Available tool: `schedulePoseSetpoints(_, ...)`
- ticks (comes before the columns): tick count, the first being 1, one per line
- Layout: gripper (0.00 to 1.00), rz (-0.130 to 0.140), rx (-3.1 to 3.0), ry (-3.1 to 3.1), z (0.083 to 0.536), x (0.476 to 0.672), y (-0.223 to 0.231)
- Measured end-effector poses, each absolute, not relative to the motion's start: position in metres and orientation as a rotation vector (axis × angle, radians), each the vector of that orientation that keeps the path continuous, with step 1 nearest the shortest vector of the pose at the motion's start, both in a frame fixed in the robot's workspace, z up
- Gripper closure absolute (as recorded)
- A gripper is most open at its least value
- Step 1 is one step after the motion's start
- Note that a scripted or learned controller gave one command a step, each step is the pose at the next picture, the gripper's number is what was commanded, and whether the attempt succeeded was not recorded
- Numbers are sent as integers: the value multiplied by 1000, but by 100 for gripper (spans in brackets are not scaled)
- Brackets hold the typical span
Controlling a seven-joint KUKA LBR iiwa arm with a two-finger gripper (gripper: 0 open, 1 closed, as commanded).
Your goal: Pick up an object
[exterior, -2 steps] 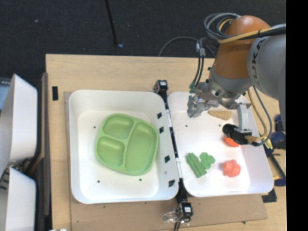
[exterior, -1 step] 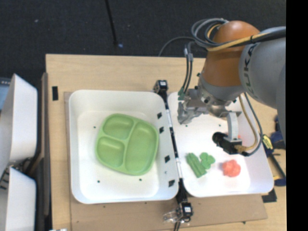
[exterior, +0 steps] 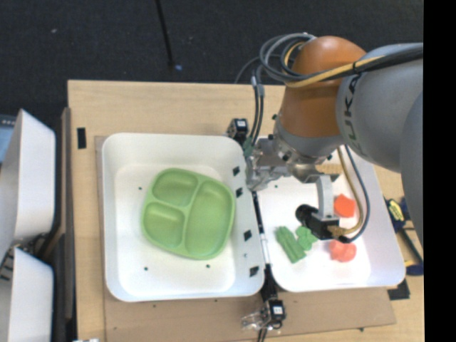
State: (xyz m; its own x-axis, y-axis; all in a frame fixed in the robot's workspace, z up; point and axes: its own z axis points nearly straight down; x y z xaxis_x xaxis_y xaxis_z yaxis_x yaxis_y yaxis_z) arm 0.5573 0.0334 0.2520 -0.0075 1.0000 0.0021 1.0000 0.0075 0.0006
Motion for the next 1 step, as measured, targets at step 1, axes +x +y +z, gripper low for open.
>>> schedulePoseSetpoints(1, 100, 1, -2214, -2227, 237, 536, 77)
